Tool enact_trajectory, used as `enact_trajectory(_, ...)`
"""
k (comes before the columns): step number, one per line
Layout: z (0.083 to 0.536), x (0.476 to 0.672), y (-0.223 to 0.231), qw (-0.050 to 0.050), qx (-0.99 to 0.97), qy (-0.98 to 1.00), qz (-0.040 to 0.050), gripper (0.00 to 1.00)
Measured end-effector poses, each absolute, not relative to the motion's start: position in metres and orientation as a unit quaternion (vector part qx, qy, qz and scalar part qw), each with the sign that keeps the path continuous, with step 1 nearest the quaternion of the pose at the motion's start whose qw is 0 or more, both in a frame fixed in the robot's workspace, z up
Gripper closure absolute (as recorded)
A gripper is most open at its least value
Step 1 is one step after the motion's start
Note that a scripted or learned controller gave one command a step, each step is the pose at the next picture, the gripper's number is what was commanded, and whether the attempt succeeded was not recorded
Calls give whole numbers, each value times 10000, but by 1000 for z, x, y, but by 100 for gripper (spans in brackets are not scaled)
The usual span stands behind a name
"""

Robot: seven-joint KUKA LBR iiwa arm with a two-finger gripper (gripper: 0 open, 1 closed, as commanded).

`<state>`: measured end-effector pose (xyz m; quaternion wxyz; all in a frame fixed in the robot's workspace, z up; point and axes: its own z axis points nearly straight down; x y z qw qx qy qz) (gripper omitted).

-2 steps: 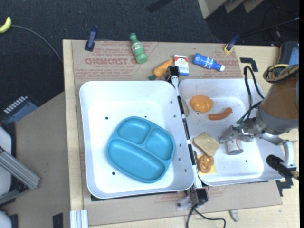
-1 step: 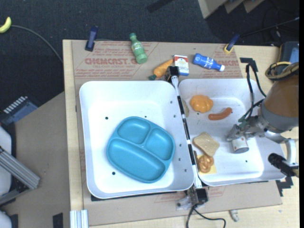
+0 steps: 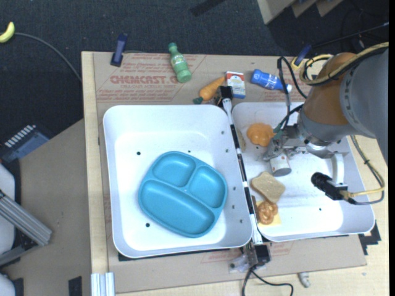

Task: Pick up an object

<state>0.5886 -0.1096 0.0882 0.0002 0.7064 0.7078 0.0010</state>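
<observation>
currently end effector [image 3: 279,159] in rt bin [image 3: 321,224] above bread slice [image 3: 269,186], grip state can't tell

A shallow white plastic bin [image 3: 117,165] on the left holds a light-blue plastic plate with three compartments [image 3: 182,193], lying flat near its middle. Beyond that bin's far edge, on the cardboard-covered bench [image 3: 142,76], a green plastic bottle [image 3: 179,63] lies on its side. Left of the bottle lies a small dark-blue object [image 3: 118,49]. To the bottle's right lie a small red-and-white carton [image 3: 235,83] and a blue can [image 3: 267,79], tipped over.
</observation>
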Motion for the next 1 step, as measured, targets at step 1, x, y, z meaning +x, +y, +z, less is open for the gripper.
enact_trajectory(1,205,546,-37,3,7066,7076,8,100)
